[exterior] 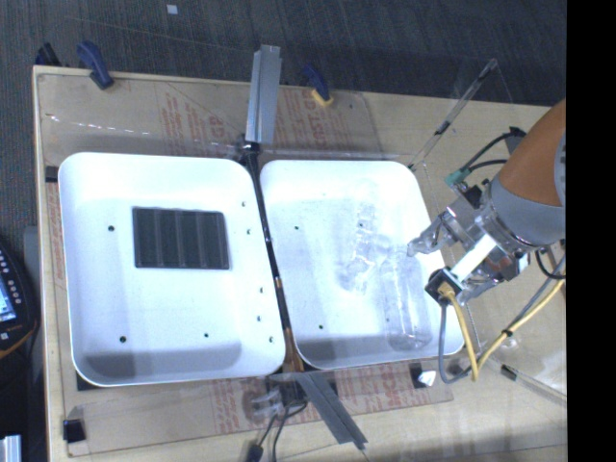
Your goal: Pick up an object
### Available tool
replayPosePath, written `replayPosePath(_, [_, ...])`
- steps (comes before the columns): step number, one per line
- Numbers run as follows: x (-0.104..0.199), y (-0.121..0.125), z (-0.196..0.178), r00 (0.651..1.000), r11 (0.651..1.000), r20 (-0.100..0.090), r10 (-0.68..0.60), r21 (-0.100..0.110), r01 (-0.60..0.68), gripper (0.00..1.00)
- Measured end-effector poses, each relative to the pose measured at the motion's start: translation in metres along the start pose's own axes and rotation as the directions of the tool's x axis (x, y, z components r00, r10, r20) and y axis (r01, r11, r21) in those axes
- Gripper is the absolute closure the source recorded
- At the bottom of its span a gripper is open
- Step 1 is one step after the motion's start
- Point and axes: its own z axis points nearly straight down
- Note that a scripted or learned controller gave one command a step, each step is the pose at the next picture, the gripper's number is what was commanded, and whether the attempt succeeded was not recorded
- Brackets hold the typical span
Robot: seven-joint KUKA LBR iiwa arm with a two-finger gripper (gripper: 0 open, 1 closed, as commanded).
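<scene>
A dark grey ribbed rectangular block (181, 238) lies flat in the left bin (96, 354). In the right bin (318, 354) lie transparent plastic items: a clear bottle-like piece (404, 308) near the right wall and a clear lumpy piece (361, 248) in the middle. My gripper (432, 266) hangs over the right bin's right rim, just right of the clear pieces. Its fingers stand apart with nothing between them.
A grey metal bar (263, 94) rises behind the seam between the bins. Blue clamps (96, 65) sit on the bench's far edge. Yellow and black cables (472, 340) trail from the wrist beside the right bin.
</scene>
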Motion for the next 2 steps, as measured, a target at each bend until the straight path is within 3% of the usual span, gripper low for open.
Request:
replayPosePath(1, [0.0118,-0.0180,0.0502,0.997,0.997,0.001,-0.075,-0.003,0.075,0.00])
replayPosePath(2, [0.0127,-0.0177,0.0407,0.997,0.997,0.001,-0.081,-0.001,0.081,1.00])
